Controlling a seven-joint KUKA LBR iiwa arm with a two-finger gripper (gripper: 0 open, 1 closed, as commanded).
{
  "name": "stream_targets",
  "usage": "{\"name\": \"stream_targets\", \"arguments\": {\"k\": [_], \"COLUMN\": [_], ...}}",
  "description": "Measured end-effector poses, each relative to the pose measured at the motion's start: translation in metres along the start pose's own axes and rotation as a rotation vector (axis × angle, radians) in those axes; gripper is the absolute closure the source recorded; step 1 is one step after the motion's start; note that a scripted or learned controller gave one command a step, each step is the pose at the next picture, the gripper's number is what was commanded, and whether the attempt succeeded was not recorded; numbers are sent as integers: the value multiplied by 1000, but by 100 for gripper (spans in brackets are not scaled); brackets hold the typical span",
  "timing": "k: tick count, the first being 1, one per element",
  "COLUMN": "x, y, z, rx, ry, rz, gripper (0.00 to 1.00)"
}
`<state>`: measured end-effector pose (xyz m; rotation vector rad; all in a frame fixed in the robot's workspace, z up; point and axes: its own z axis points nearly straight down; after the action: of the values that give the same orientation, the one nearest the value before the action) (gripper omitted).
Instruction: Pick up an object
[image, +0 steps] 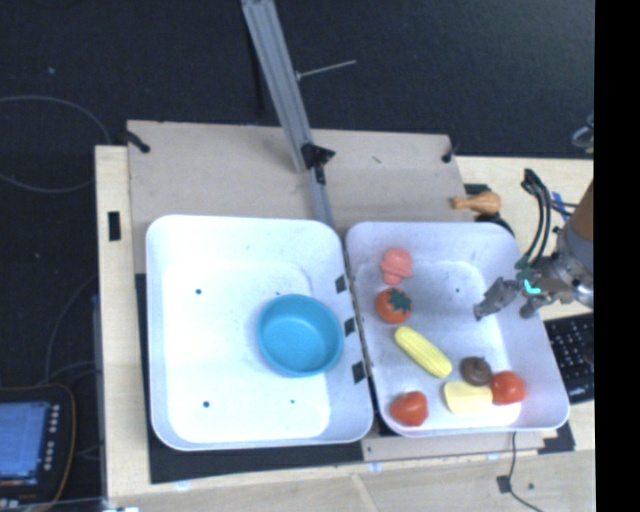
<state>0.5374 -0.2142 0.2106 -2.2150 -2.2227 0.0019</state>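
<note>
Arm reaching in from 3 o'clock, its gripper (508, 297) hanging over the right bin's (455, 255) 3 o'clock side.

The wrist enters low from the right edge with cables looping above it; the fingers (491, 300) point toward 9 o'clock, slightly spread, with nothing between them. Working from the near rim back, the right bin holds a red tomato (408, 407) at 7 o'clock, a pale yellow block (468, 398) touching a second red tomato (507, 387) at 5 o'clock, a dark brown piece (476, 371) just behind the block, a yellow corn cob (422, 352) lying aslant near the centre, a stemmed tomato (392, 305) at 9 o'clock, and a pink fruit (397, 265) at 11 o'clock. The left bin (200, 250) holds a blue bowl (298, 334), upright, toward 4 o'clock. Beyond the right bin's far rim, an orange-brown toy (476, 204) lies on the bench (380, 165).
</note>
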Motion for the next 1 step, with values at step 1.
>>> {"name": "stream_targets", "arguments": {"k": [1], "x": [0], "y": [1], "z": [-3], "rx": [-5], "ry": [-1], "rz": [0], "gripper": [0]}}
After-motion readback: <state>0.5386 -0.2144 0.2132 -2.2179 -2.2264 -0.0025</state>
